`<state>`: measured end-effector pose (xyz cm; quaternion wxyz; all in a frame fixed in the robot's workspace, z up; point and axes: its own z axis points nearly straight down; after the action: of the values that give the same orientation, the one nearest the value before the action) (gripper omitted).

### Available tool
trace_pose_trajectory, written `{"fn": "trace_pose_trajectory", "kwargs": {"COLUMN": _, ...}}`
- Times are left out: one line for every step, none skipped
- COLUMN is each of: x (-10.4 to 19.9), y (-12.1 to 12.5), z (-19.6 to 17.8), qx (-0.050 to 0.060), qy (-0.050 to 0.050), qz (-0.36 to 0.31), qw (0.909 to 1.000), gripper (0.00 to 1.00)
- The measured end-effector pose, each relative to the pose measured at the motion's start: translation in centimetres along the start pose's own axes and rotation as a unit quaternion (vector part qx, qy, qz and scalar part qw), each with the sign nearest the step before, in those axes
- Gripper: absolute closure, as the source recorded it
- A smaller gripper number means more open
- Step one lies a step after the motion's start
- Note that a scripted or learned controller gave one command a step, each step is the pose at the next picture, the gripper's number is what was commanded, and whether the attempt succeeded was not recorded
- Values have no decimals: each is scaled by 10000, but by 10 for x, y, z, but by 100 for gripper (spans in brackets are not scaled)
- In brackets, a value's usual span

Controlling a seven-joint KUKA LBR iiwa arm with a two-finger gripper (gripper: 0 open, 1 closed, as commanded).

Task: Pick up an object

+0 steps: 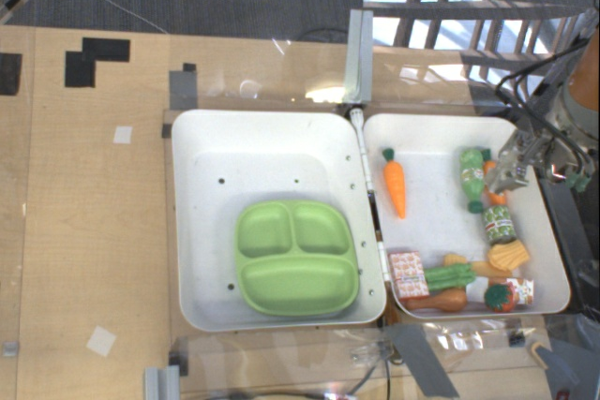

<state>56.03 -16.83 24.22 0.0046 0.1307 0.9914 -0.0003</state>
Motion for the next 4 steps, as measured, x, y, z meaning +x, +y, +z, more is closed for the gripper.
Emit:
{"fn": "trace_pose_trajectory", "kwargs": {"x": -68, "y": 23, "z": 12, "qx": -7, "qy": 2, "qz": -76, "qw": 10000, "gripper": 100}}
{"fn": "trace_pose_trajectory", "kwargs": {"x": 34, "y": 27, "z": 2, "qx": -4, "qy": 5, "qz": 1060, "qw": 9944, "gripper": 100}}
{"fn": "trace_pose_trajectory", "kwargs": {"x": -11, "y": 97, "z": -23, "qx": -16, "qy": 7, "qz": 1504, "qw": 9886, "gripper": 100}}
{"fn": "trace_pose_trajectory", "kwargs": {"x": -13, "y": 95, "z": -35, "qx": -21, "qy": -36, "qz": 1494, "qw": 9888, "gripper": 100}}
